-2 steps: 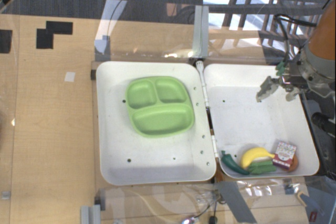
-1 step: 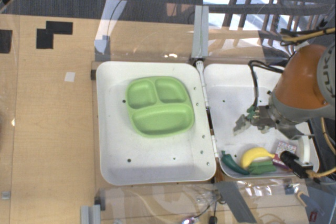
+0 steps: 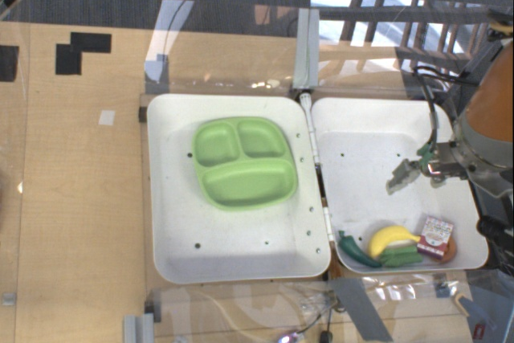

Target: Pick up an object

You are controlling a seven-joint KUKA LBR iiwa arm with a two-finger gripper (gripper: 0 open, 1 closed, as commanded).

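Hand [image 3: 401, 175] over right bin [image 3: 361, 132], fingers apart, nothing between them. We see banana [image 3: 392, 238] at bin's near edge, below hand, apart from it, beside small carton [image 3: 436, 234] and green item [image 3: 361, 250].

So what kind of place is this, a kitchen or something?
More likely a robot test bench: a robot arm reaches over two white bins, which hold a green plate and toy food.
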